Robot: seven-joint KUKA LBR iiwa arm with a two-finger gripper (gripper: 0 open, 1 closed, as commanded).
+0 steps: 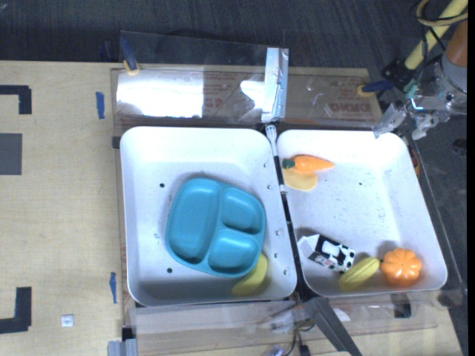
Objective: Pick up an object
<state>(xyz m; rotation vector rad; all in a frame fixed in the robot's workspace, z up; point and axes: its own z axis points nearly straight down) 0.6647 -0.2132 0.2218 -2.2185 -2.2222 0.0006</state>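
Blue tray (215, 228), toys, two bins (141, 154)

Little can be read here. The clear plastic panel (326, 99) lying behind the two white bins has reddish-brown printing showing through it, in several rows of letters, but the words are too blurred and broken by glare to make out. The small black-and-white packet (330, 254) in the right bin (386, 199) has a reddish mark on it that cannot be read either.
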